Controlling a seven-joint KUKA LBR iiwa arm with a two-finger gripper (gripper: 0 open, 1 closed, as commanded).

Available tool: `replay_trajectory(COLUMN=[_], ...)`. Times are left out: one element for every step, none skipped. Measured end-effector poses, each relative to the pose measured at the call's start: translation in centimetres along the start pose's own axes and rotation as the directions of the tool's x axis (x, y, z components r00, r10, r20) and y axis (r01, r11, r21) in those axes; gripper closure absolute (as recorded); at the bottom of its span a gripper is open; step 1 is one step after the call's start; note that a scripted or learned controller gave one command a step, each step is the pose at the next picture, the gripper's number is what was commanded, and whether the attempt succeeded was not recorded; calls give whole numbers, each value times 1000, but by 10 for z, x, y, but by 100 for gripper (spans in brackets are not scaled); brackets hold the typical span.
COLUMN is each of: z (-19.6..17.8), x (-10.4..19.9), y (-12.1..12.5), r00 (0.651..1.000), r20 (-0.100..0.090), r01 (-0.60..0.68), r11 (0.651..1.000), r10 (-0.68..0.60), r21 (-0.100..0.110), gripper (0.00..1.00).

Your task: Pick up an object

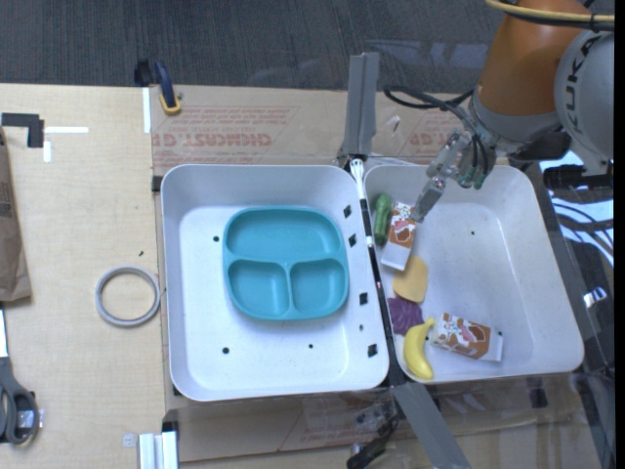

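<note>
A small printed carton [401,231] lies in the right bin [508,262] by its left wall, long axis running up-down in the view and slightly tilted. The gripper [427,200] hangs just above its upper right corner; whether the fingers are open cannot be told. Beside it lie a glossy green cylinder [381,218] and a flat yellow wedge [413,279].
</note>
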State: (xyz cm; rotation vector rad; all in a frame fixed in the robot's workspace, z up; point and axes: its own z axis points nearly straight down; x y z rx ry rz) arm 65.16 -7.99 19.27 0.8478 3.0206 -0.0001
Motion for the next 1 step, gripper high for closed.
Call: replay_trajectory(z=[0], x=[40], y=[16], r00=[998], r20=[-2], r01=[69], r11=[998], r10=[-69], r21=[0], gripper=[0])
